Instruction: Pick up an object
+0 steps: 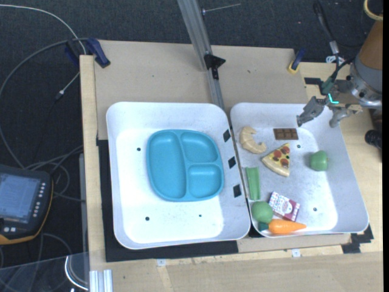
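Dark carpet surrounded the wooden bench (182, 59) carrying both bins. In the right bin (340, 181), a chocolate bar (285, 134) lay flat, long axis left-right, nearest the gripper (322, 113), whose fingers (308, 112) hung apart, holding nothing. Croissant (250, 140), pizza slice (278, 159) and green ball (318, 160) crowded near; a blue plate (184, 164) filled the left bin (121, 181).

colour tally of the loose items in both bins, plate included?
Blue: 1, divided plate in the left bin
Green: 3, ball, stick, round piece
Brown: 1, chocolate bar
Tan: 1, croissant
Yellow and red: 1, pizza slice
Pink and white: 1, carton
Orange: 1, carrot
Total: 9
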You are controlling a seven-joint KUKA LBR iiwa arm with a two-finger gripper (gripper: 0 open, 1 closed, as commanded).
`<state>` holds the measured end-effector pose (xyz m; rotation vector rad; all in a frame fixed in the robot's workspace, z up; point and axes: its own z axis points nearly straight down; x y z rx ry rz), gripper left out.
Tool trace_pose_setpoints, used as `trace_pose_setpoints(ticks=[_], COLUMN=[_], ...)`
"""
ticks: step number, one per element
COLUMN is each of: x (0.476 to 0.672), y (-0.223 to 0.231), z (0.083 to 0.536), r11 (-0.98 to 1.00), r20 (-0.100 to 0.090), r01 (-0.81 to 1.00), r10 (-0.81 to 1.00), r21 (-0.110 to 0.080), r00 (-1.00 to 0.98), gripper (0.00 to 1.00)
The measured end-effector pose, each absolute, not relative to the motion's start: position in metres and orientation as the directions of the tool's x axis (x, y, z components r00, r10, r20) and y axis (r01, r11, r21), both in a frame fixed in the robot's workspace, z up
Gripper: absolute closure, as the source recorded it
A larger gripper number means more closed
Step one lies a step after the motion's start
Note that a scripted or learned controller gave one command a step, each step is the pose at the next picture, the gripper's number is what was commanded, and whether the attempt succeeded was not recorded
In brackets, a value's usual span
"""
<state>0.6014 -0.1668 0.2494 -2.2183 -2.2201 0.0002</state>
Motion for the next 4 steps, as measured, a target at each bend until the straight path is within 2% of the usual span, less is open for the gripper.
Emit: trace_pose_setpoints(ticks=[3,4], x=[0.612,0.613], y=[-0.15,-0.15], z=[0.099,0.112], r11=[0.001,0.001], r20=[0.001,0.002], r01=[1.0,1.0], r10=[1.0,1.0], r21=[-0.005,0.0], r00=[-0.001,-0.001], gripper=[0.0,1.0])
